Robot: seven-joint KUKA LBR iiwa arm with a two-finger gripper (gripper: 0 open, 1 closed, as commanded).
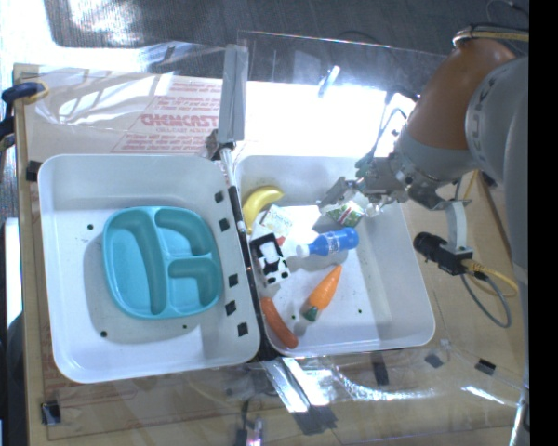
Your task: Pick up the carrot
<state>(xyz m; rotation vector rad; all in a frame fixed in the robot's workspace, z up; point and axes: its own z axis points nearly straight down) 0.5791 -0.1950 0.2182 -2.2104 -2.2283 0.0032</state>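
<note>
Carrot (323, 291) lies slanted, green end lower-left; gripper (352, 204) finger state unclear.

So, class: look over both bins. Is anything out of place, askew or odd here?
Nothing is spilled or broken. The carrot lies slanted in the right bin, crowded by a blue bottle, a banana and other items. The blue tray sits alone in the left bin.

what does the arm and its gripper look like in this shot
The arm is bulky and rounded, with grey metal casing and a broad orange band above the wrist. It narrows to a darker grey wrist carrying a small two-finger gripper of grey metal with black parts. A thin dark cable loops beside the wrist.
</note>
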